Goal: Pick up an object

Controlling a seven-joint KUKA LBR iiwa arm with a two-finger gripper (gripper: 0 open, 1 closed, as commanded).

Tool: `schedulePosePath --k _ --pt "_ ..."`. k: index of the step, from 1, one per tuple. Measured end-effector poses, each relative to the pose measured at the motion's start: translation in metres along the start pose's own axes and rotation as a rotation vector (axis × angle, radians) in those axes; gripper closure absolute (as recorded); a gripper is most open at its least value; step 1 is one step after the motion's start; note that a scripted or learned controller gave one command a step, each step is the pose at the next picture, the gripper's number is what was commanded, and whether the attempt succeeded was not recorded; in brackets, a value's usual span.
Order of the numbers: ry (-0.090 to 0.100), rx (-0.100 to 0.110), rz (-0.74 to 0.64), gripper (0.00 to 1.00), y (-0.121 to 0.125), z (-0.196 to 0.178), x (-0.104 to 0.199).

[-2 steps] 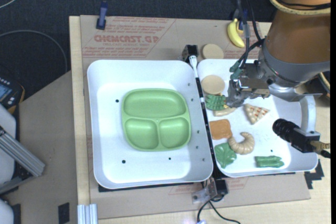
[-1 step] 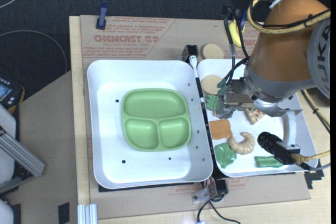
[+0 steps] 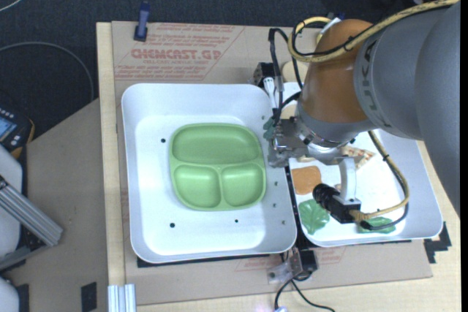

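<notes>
My gripper point(image 3: 281, 145) hangs under the grey wrist and orange band, over the left edge of the right bin point(image 3: 418, 195), close to the wall between the two bins. Just to its lower right an orange-brown flat piece point(image 3: 307, 177) lies on the bin floor. Below that lies a green leafy piece point(image 3: 314, 215), and another green piece point(image 3: 381, 223) rests near the bin's front rim. A tan striped item point(image 3: 359, 153) peeks out beside the wrist. The arm hides much of the right bin.
The left bin point(image 3: 146, 157) holds a green divided plate point(image 3: 217, 165) in its middle. A black cable fitting point(image 3: 334, 204) and a yellow cable hang from the arm over the right bin. A cardboard sheet point(image 3: 175, 51) lies behind the bins.
</notes>
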State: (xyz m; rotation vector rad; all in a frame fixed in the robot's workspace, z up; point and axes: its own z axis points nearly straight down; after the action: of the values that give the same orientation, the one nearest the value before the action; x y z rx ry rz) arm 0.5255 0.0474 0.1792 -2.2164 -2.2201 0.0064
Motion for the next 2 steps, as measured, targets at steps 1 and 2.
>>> schedulePosePath --k 1,2 --pt "0.000 -0.001 0.001 1.00 -0.027 -0.005 0.034" --pt "0.004 -0.021 -0.005 1.00 0.000 -0.129 0.083"
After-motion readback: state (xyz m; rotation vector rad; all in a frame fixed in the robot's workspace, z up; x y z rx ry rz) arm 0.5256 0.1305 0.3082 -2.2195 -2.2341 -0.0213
